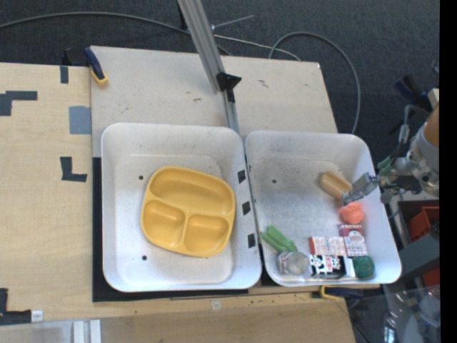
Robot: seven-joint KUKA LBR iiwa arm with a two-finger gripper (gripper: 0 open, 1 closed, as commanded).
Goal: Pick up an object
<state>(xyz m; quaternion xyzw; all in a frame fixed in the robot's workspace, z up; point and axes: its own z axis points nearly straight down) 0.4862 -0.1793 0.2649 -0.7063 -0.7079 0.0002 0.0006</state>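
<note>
Two shallow white bins sit side by side on the counter [43,141]. The left bin [114,191] holds a yellow divided plate [188,211] lying flat near its middle.

The right bin [371,163] holds the loose things. A tan, roll-shaped piece [333,184] lies toward the bin's right side, tilted. Just below it sits a small orange-red lump [351,212]. Along the near edge there is a cluster: a green pepper-like piece [277,239], a clear round cup [292,264] touching it, a few small printed cartons [335,250] packed together, and a dark green ball [363,266] in the near right corner.

The arm [428,145] reaches in from the right edge. The claw [360,187] hangs over the right bin's right side, just beside the tan piece and right above the orange-red lump. Its tip looks grey and narrow, and whether it is released or clenched cannot be told from here. Nothing is visibly between its fingers.

A slanted metal pole [200,31] stands behind the bins, and a blue and yellow clamp [96,66] grips the counter's far left corner.
</note>
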